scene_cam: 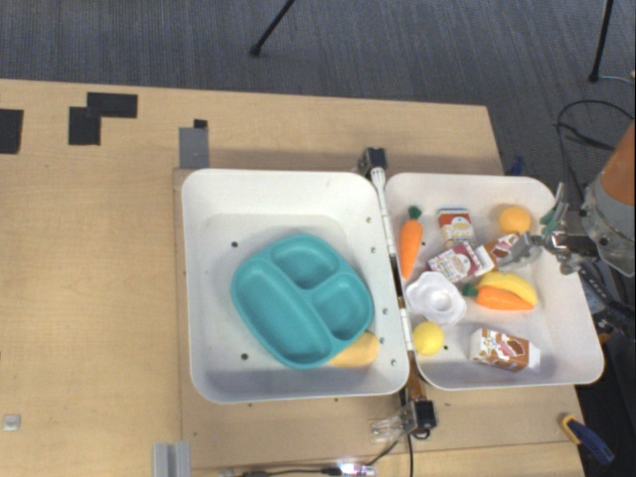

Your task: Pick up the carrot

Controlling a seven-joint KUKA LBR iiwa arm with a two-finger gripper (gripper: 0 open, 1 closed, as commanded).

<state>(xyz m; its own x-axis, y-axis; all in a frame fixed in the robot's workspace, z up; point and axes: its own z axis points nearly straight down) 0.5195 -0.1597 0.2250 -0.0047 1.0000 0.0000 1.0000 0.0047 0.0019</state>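
Observation:
The carrot point(409, 242) is orange with a green top and lies lengthwise along the left wall of the right bin point(586, 358), near its far end. My gripper point(529, 246) hangs over the right side of that bin, well to the right of the carrot. Below the gripper lies an orange and yellow toy point(507, 293), and a red and white packet point(460, 263) lies between the gripper and the carrot. Nothing shows held in the gripper.
The right bin also holds a small red carton point(454, 224), a yellow fruit point(514, 219), a white cup point(435, 298), a yellow ball point(428, 338) and a brown packet point(502, 350). The left bin point(199, 266) holds a teal divided plate point(303, 299) and a yellow piece point(356, 352).

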